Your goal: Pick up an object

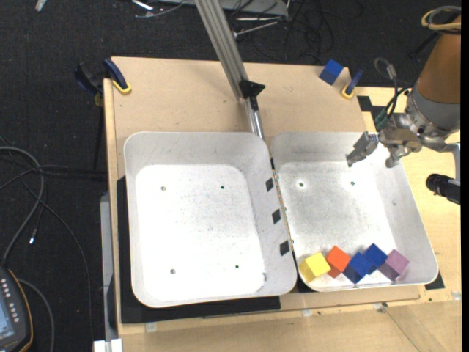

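Hovering with fingers spread and empty: gripper [375,152], over the right bin [410,196] far rim. Well apart, huddled touching at that bin's near wall: yellow, orange, blue, purple blocks [355,263]. Risk: jamming against neighbours or wall.

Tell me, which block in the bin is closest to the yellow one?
The orange block. It sits right beside the yellow block, while the blue block and purple block lie farther along the row.
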You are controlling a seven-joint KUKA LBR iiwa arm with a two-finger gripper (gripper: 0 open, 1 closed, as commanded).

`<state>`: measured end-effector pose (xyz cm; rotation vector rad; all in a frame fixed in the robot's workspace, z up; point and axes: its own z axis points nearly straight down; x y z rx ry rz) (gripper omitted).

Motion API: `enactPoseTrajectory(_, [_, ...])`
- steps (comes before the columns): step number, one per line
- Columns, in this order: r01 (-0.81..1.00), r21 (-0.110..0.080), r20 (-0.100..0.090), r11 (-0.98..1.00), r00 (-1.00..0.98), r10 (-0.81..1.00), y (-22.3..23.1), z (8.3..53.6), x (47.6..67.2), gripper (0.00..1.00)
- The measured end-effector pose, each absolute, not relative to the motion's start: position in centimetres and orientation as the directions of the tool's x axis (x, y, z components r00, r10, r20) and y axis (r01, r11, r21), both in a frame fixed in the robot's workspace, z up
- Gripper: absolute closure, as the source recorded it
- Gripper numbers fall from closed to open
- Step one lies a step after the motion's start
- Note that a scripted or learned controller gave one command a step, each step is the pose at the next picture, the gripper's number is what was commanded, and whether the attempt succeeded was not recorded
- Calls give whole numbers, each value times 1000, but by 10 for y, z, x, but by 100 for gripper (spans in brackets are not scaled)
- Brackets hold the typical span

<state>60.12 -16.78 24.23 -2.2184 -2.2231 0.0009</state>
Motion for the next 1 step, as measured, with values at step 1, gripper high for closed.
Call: enactPoseTrajectory(1, [1000,-6,2,5,-5,1000,-129,117,623,0])
